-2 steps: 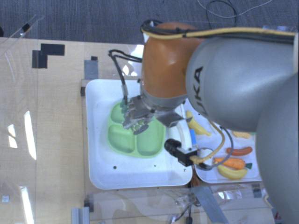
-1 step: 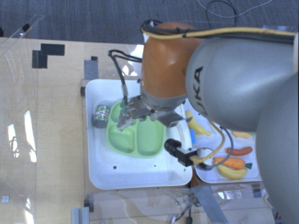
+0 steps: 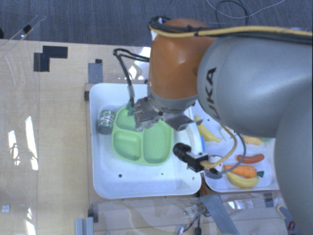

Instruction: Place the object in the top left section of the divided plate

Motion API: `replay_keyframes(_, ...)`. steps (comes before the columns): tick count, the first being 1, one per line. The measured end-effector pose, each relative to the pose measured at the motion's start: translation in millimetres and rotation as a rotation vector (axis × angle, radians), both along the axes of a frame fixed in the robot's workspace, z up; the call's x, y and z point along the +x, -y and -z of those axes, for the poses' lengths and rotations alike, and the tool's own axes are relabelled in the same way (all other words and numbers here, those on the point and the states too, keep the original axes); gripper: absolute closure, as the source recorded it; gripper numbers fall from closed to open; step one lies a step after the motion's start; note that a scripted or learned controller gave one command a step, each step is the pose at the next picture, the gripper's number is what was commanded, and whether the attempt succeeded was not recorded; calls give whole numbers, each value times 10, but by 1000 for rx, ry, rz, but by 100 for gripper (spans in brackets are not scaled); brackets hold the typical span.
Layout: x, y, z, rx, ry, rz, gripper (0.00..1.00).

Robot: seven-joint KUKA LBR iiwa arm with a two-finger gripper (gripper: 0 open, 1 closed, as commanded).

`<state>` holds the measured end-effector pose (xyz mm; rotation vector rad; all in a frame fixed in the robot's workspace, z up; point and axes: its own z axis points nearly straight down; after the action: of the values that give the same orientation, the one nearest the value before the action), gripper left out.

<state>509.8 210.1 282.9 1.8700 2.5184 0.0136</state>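
Observation:
A light green divided plate (image 3: pixel 128 146) lies in the left white bin (image 3: pixel 146 182). Its two near sections show bare; its far part is hidden under the arm. A small grey-green can (image 3: pixel 105 121) lies on its side in the bin, just left of the plate's far left rim. My gripper (image 3: pixel 139 116) hangs low over the plate's far left part, under the orange wrist band (image 3: pixel 178 53). Whether anything is in the gripper is hidden by the wrist.
The right bin (image 3: pixel 215 182) holds a yellow banana (image 3: pixel 208 132), a carrot (image 3: pixel 243 171), a red sausage-like piece (image 3: pixel 250 158) and another yellow fruit (image 3: pixel 243 181). A black cable connector (image 3: pixel 188 156) juts from the arm over the seam between the bins. The grey arm covers the right side.

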Motion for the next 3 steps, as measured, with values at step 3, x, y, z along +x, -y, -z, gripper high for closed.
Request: replay_keyframes(3,-161,-129,1252,-4,-6,-363,100)
